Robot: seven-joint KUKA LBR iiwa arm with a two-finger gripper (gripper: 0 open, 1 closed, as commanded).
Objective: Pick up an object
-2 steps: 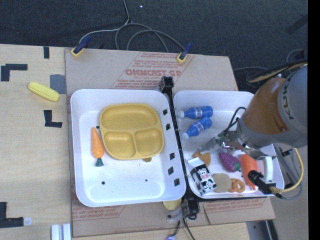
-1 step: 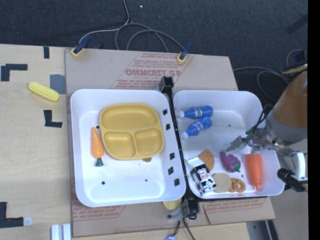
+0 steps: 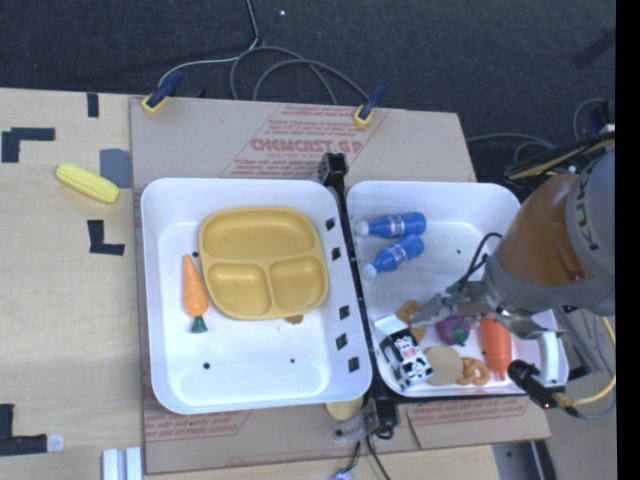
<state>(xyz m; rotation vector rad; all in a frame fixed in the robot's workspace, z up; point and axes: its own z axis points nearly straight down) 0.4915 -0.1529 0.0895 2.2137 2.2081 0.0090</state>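
Arm (image 3: 560, 238), grey with an orange band, stands highest over the bench and comes in from the right, above the right bin (image 3: 450, 200). Its gripper (image 3: 462, 303) hangs low over that bin's near half; whether it is wide, narrow or holding anything I cannot tell, since the wrist hides the tips.

Landmark for all positions: the black divider (image 3: 345, 268) where the two bins meet.

Far left of the divider, off the cardboard, a corn cob (image 3: 87, 183) lies on the bench top. Closer in, the left bin (image 3: 160, 368) holds a carrot (image 3: 194, 286) near its left wall, stem end toward the front. Between the carrot and the divider sits a yellow tray (image 3: 264, 260) with three compartments, flat on the bin floor.

Just right of the divider, two blue bottles: one (image 3: 392, 226) toward the back, the second (image 3: 395, 256) just in front of it, both lying on their sides. Further forward, touching the divider side of the right bin, a black-and-white toy (image 3: 408, 356). Right of that, a pale round piece (image 3: 445, 366) and a pretzel-like piece (image 3: 474, 372), close together. A purple item (image 3: 455, 328) lies just under the gripper, and an orange item (image 3: 495, 340) stands right of it, near the bin's right wall.

Behind both bins, two clamps (image 3: 158, 98) (image 3: 370, 106) grip the cardboard sheet (image 3: 300, 148).
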